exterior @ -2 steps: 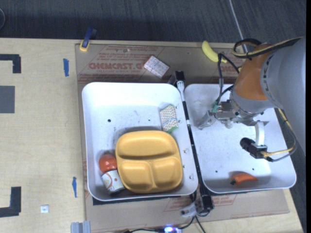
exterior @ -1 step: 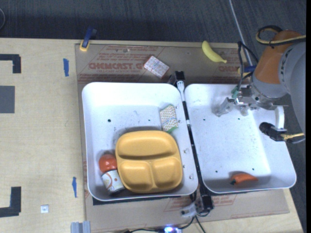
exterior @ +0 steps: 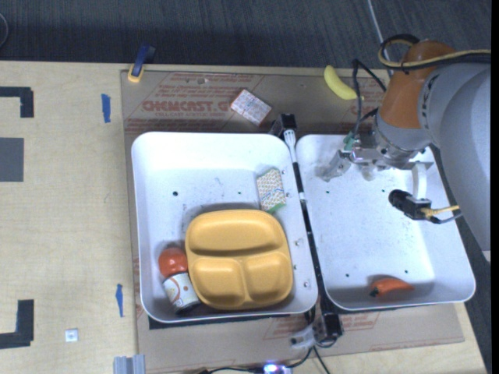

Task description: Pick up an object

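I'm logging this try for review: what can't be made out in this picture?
- The orange-and-white item, camera view: the yellow tray hides part of it.
- The orange thing in the right bin: small and blurred, kind unclear.
- The patterned packet: print too small to read.
- The arm: cut off by the right edge.

The yellow tray (exterior: 238,257) partly hides the orange-and-white item (exterior: 173,267); the arm (exterior: 460,100) runs off the right edge

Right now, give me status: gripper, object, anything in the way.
Gripper over far-left corner of right bin. Orange piece by near wall, well apart. Nothing lies between them.
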Controlling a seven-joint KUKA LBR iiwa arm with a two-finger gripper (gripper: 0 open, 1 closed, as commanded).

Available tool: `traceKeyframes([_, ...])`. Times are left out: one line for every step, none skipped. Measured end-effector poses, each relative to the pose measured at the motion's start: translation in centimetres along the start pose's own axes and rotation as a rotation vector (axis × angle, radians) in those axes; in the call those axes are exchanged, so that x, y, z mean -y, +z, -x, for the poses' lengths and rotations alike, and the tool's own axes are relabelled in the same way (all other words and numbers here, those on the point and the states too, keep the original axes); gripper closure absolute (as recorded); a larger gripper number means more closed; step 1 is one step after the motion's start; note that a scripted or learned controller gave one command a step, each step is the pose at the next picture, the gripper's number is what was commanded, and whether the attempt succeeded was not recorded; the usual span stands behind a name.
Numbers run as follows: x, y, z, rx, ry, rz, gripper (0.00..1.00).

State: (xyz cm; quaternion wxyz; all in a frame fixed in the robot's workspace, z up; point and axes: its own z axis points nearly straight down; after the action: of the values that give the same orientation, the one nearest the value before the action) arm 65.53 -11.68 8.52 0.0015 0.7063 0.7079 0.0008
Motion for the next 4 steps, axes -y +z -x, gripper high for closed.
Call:
traceKeyframes([-0.1, -1.1, 0.0, 0.003, -0.002, 0.003, 1.00])
traceKeyframes([8.3, -10.0, -8.7, -0.003, 0.001, -0.004, 1.00])
traceKeyframes([16.3, -12.2, -13.8, -0.002, 0.001, -0.005, 1.00])
traceKeyframes([13.1, -10.0, -5.4, 0.000, 0.003, -0.002, 1.00])
